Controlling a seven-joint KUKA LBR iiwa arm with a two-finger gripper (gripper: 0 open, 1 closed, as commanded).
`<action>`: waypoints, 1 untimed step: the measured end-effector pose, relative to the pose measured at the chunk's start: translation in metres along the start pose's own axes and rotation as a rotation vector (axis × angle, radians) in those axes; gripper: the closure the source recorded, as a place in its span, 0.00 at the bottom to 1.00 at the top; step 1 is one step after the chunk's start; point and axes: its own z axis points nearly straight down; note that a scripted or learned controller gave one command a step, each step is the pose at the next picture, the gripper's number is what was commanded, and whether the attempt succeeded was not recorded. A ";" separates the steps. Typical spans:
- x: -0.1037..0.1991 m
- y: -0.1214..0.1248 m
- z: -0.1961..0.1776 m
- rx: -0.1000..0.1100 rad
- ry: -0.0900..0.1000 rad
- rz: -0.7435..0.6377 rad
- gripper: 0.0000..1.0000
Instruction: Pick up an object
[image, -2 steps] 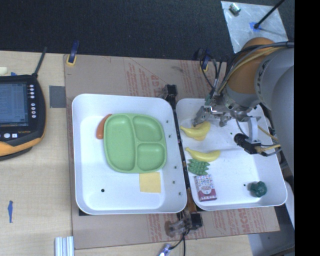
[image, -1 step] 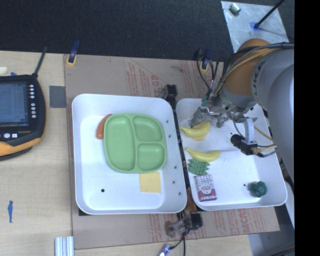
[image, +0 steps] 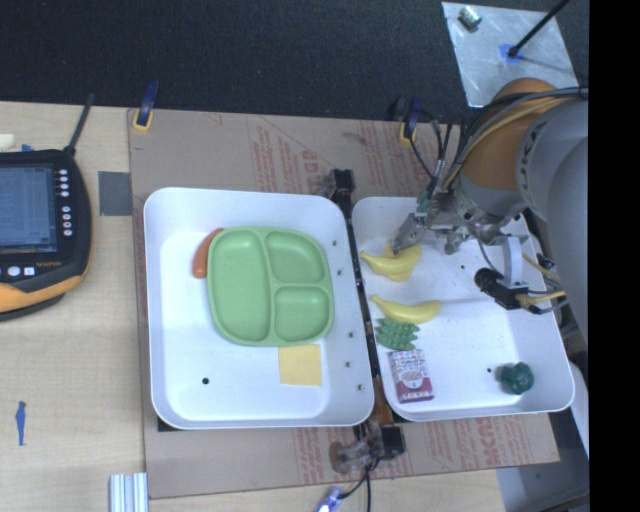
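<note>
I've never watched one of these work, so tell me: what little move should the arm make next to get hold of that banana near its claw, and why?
Probably a short drop straight down onto the upper banana, then a squeeze. The gripper sits right over that banana's far end in the right bin, and nothing shows clamped in it. A second banana lies apart, nearer the camera, so it shouldn't interfere.

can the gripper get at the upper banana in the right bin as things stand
Probably yes. The gripper sits right at the upper banana in the right bin, with nothing lying on it; the second banana lies apart, lower down.
</note>
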 end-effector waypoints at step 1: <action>-0.001 0.000 -0.011 0.001 -0.001 -0.002 1.00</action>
